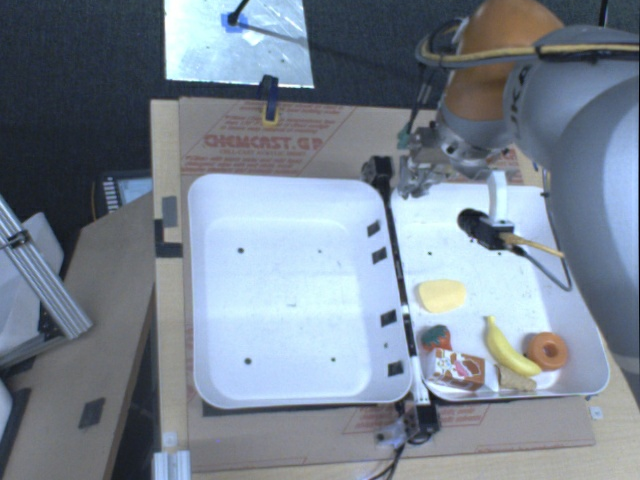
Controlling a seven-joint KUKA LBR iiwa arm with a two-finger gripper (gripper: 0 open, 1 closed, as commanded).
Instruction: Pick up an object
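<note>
We see the arm (580, 118) reach in from the right. Its gripper (412, 183) hangs over the far left corner of the right bin (500, 288), close to the seam where that bin meets the left bin (290, 268). From this slant we cannot tell whether the gripper is spread or clenched, and we see nothing caught in it. We also cannot tell whether it touches the bin floor.

The things to be picked all lie in the near half of the right bin, well apart from the gripper. A pale yellow slab (442, 295) sits alone near the middle, a little toward the seam. Nearer the front rim, a banana (508, 348) lies at a slant with an orange ring (547, 350) just beside it on the right. A tan piece (517, 378) lies against the banana's near end. In the near left corner lies a red-and-white packet (458, 369), with a small red item (435, 337) just behind it; what that item is, we cannot make out.

Both bins rest on a printed cardboard sheet (260, 140).
</note>
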